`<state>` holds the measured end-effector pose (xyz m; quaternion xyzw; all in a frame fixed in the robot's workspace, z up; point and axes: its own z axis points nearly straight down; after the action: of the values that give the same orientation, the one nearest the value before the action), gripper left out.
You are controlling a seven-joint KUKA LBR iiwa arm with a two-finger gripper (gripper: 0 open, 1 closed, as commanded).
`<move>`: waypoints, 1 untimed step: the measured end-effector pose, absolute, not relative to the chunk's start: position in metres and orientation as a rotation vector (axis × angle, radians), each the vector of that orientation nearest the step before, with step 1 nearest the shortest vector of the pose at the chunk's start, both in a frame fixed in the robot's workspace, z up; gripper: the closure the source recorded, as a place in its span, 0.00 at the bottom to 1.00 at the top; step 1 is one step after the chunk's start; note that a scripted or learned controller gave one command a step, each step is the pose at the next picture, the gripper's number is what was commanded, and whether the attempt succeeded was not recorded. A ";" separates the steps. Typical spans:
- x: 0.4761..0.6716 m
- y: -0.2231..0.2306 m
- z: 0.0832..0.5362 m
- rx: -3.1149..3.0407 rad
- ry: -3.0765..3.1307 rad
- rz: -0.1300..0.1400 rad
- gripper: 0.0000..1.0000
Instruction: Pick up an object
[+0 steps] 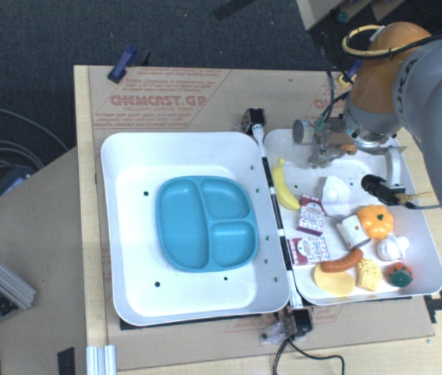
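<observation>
Toy food is crowding the right white bin (428, 276): red strawberry (399, 274), yellow corn cob (368, 273), brown sausage (341, 262), orange pumpkin (376, 221), yellow banana (285, 187). Two-finger gripper (320, 156) is hovering over that bin's far end; grip state, cannot tell. Blue divided plastic plate (205, 223) is sitting in the left white bin (127, 287).

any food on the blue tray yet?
No. The blue tray sits bare in the left bin; the banana and other items lie in the right bin.
</observation>
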<state>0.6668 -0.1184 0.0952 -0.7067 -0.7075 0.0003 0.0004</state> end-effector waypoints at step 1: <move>0.667 -0.118 0.095 -2.219 -2.222 0.001 0.00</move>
<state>0.6667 -0.1184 0.0950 -0.7067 -0.7075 0.0005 0.0006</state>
